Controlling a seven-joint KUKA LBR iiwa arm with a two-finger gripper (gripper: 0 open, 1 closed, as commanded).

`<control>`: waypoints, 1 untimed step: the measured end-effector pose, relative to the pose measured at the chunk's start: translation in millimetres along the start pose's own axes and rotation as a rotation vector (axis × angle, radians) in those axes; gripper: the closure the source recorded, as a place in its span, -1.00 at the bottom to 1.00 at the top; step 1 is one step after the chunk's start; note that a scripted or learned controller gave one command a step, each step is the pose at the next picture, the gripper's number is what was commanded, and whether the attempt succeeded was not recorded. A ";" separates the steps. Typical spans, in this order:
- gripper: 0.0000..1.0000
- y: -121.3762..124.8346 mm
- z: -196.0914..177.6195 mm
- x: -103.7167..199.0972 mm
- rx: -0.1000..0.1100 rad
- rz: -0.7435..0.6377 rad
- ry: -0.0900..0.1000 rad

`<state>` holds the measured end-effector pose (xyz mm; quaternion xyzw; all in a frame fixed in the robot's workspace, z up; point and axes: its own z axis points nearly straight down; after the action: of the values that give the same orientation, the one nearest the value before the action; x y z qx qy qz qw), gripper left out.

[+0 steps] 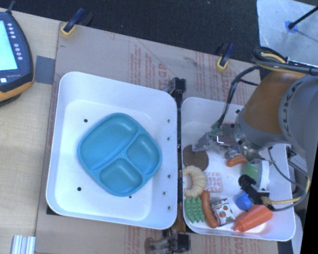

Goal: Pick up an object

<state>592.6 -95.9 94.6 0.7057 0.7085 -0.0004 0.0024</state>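
Red lettering on the cardboard sheet [156, 69] is too blurred to read.

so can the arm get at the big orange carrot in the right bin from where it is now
Probably yes. The carrot lies on top at the near right corner of the right bin, uncovered, and the arm hangs over that same bin.

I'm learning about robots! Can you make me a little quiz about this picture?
1. True or false: the blue plate lies in the left bin.
2. Which bin is the gripper over? A left, B right.
3. Fill in: the orange carrot lies in the ___ bin.

Key: 1 true; 2 B; 3 right.
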 end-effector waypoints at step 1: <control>-1.00 -77.9 0.6 -7.2 0.002 -0.001 0.004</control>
<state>514.7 -103.3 93.9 0.7053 0.7089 0.0002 0.0005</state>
